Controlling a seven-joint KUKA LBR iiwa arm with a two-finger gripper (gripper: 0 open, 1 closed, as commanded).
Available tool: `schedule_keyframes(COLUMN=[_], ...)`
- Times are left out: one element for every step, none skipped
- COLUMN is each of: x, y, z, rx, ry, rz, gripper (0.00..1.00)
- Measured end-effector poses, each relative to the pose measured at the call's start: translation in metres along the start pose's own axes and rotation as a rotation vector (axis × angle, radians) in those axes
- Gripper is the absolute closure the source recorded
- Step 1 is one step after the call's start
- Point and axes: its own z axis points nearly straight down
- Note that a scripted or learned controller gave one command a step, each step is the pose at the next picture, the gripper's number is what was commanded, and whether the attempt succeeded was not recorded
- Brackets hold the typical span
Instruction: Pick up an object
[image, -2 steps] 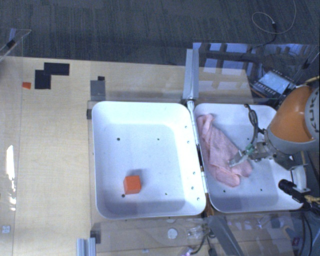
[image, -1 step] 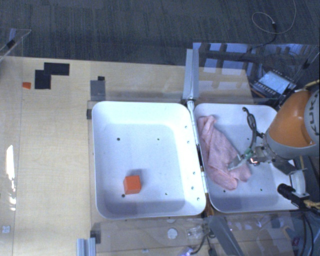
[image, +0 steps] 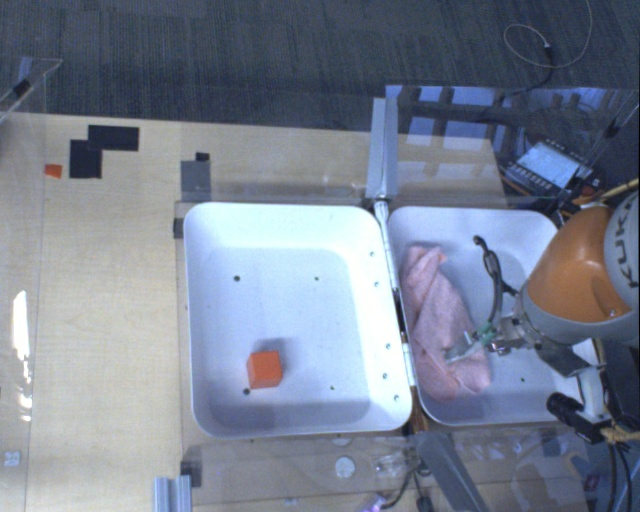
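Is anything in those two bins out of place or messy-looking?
Nothing looks broken or spilled. The pink cloth lies crumpled along the left side of the right bin, with the gripper right at its edge. The orange block sits slightly askew in the left bin.

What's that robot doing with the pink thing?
The robot arm reaches into the right bin, and its gripper is down by a crumpled pink cloth lying there. It looks like it is trying to grab the cloth, but I can't tell if it has hold of it. In the left bin sits a small orange block, untouched.
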Motion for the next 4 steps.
schedule_keyframes(x=[-0.003, -0.003, -0.003, -0.03], y=[0.054, 0.057, 0.057, 0.117], z=[0.002, -0.011, -0.011, 0.003], rx=[0.004, -0.003, -0.003, 0.007], ry=[0.003, 0.002, 0.002, 0.004], rz=[-0.079, -0.081, -0.081, 0.165], gripper=[0.0, 1.0, 0.0, 0.0])
